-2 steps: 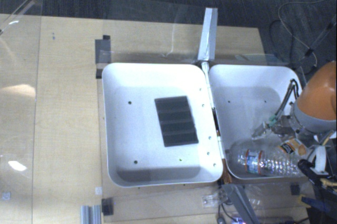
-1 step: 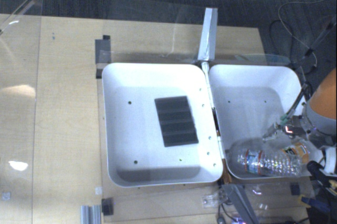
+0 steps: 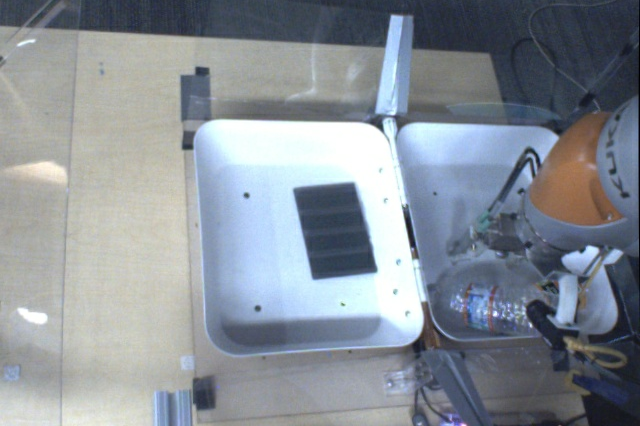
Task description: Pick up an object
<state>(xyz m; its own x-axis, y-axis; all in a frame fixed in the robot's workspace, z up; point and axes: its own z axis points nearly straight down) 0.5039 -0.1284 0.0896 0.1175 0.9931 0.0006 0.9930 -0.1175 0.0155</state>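
A clear plastic bottle (image 3: 489, 307) with a blue and red label lies on its side near the front wall of the right bin (image 3: 440, 164). A flat black ridged pad (image 3: 335, 230) lies in the middle of the left bin (image 3: 205, 214). My gripper (image 3: 486, 236) hangs low in the right bin, just above and behind the bottle, below the orange band (image 3: 570, 184) of the arm. Nothing shows in the gripper's hold.
A metal post (image 3: 394, 64) stands behind the gap between the two bins. Cables and yellow-black parts (image 3: 575, 334) crowd the front right corner beside the right bin. Clear plastic sheeting (image 3: 40, 114) covers the bench on the left.
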